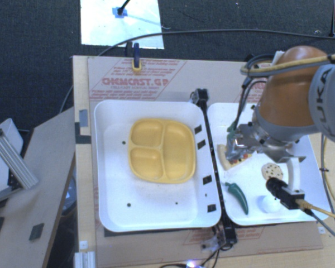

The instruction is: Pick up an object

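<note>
My gripper [234,149] reaches down into the right bin [307,214], at its left side, over a pale flat pizza-slice-like object [230,161] with coloured bits. The fingers are hidden under the wrist. A green pepper [238,196] lies near the bin's front left. A speckled round cookie [271,171] lies to the gripper's right. A small white ball-like object [268,204] rests near the front, partly behind a black fitting on the arm.
The left bin [109,166] holds a yellow divided plate [161,149] at its middle. A black-clipped divider [209,155] separates the bins. The arm's orange and grey body [296,94] hangs over the right bin's back. Cables run along the right.
</note>
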